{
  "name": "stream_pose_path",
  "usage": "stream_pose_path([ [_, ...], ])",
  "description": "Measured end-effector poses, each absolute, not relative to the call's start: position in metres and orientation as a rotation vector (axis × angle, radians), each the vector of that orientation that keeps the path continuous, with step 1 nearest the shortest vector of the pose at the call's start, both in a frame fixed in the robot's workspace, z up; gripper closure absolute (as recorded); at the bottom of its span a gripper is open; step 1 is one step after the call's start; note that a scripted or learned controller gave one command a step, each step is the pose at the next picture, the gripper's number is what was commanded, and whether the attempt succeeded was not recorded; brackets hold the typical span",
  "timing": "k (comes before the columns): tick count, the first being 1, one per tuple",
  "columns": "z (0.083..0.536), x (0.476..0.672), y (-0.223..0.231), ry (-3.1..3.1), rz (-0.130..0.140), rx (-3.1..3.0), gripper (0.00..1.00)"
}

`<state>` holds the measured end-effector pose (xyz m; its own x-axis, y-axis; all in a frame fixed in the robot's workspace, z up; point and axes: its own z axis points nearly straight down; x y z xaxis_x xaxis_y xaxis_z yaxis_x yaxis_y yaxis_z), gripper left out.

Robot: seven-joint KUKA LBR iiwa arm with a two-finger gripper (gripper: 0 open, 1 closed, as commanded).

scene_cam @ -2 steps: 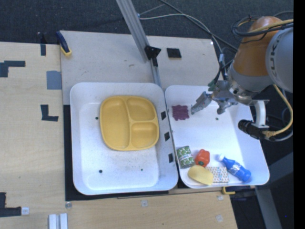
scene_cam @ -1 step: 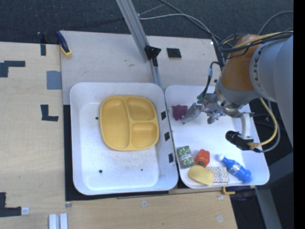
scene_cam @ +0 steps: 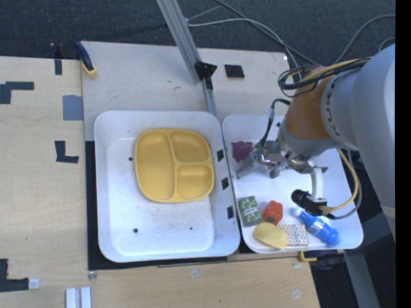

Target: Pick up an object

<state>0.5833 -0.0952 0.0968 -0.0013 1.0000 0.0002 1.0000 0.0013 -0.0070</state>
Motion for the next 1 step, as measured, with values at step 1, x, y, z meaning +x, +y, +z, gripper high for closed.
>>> stream_pose_path([
  [1, 0.1097, 0.5844, -0.0949, -2.222, 0.004, -2.216, 1.0],
])
